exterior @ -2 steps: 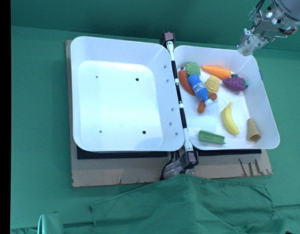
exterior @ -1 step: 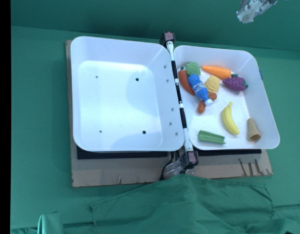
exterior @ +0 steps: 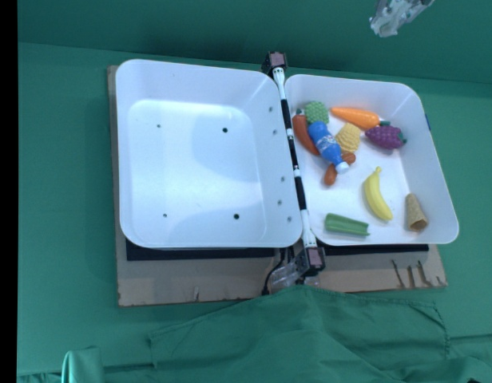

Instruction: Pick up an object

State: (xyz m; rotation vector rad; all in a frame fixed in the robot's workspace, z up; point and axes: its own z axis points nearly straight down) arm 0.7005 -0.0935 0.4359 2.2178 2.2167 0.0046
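Observation:
My gripper (exterior: pixel 387 24) hangs high at the top right of the camera view, above and behind the right bin (exterior: pixel 438 174), with nothing visibly between its fingers. In the right bin lie a blue bottle (exterior: pixel 327 144), an orange carrot (exterior: pixel 355 117), purple grapes (exterior: pixel 385 136), a yellow banana (exterior: pixel 376 195), a green cucumber-like piece (exterior: pixel 346 225), an ice cream cone (exterior: pixel 415 212), a yellow corn (exterior: pixel 348 137), a green fruit (exterior: pixel 315 112) and a red-orange piece (exterior: pixel 300 132) near the divider.
The left bin (exterior: pixel 200 154) is bare white plastic with a few small holes. Both bins rest on a cardboard sheet (exterior: pixel 190 282) over green cloth. A fold of green fabric (exterior: pixel 310 337) lies at the front.

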